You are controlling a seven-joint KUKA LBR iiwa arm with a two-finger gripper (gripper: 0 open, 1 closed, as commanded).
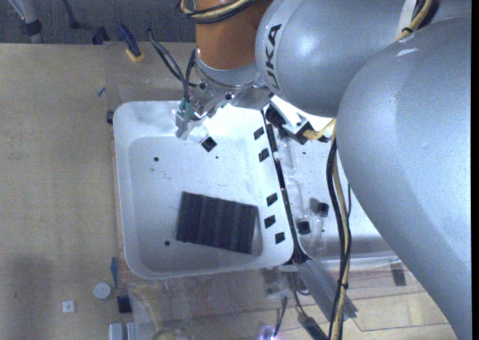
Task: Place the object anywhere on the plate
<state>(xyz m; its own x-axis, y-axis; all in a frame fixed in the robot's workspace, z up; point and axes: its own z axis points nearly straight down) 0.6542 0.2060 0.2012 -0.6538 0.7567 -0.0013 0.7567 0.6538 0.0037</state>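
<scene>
I saw the gripper (187, 120) at the left bin's (142, 256) far rim; jaws' state unclear. The dark ridged plate (217, 223) lay near, open floor around it.

Dark ribbed rectangular plate (216, 222), lying flat, slightly skewed, on the floor of the left white bin (142, 174), near its front wall

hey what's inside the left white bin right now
A dark ribbed rectangular plate lies flat on the left bin's floor. The end effector hangs over the far corner. The arm hides most of the right bin.
</scene>
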